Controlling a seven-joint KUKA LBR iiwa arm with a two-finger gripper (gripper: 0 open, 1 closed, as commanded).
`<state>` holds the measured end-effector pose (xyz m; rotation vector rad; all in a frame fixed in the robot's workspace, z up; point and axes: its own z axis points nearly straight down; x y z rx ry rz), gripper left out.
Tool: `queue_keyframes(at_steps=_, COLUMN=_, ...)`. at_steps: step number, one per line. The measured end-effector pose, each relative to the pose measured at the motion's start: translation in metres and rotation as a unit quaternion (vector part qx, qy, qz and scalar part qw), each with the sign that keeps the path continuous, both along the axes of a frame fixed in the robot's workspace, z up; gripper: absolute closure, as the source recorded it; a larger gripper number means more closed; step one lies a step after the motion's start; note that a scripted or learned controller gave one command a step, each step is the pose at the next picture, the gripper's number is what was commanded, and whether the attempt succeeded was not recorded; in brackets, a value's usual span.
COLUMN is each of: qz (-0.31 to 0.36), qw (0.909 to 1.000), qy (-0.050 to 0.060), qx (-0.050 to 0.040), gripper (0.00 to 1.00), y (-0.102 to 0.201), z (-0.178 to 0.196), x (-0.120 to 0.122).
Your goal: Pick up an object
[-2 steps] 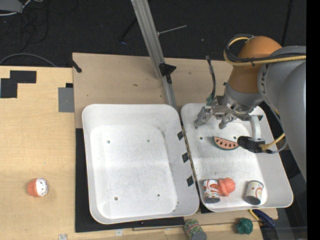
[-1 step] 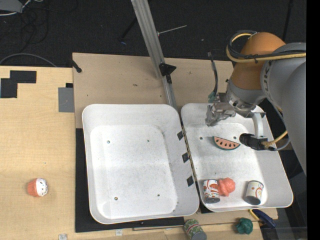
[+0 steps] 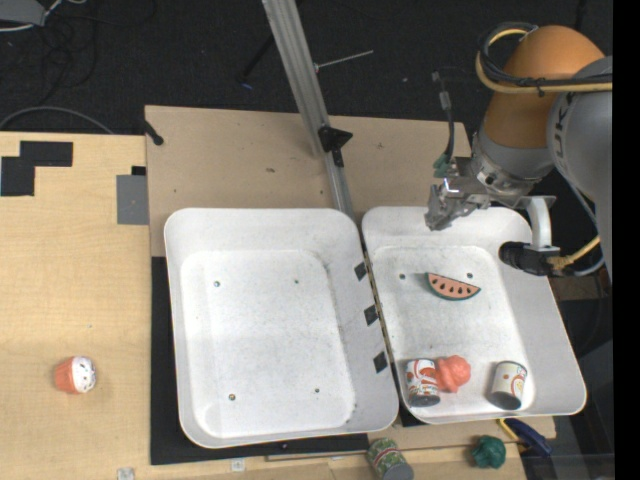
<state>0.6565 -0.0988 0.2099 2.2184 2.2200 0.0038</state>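
A: We see the bench (image 3: 70,268) bearing two white bins: left bin (image 3: 262,230), right bin (image 3: 560,353).

B: We also note an orange-and-white ball (image 3: 75,375) lying directly on its left side.

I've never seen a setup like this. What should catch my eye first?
Probably the grey arm with its orange band at the upper right, its gripper above the far edge of the right bin. Next, the watermelon slice in that bin, with a small can, a pink toy and a cup along its near edge.
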Motion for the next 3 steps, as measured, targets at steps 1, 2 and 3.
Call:
queue_keyframes(at_steps=1, qz=0.001, qw=1.0, qy=0.002, qx=0.0002, gripper=1.0, y=-0.001, z=0.011, x=0.0)
queue_keyframes(at_steps=2, qz=0.002, qw=1.0, qy=0.004, qx=0.0014, gripper=1.0, y=0.046, z=0.02, x=-0.036)
queue_keyframes(at_steps=3, qz=0.002, qw=1.0, qy=0.005, qx=0.0014, gripper=1.0, y=0.093, z=0.013, x=-0.073)
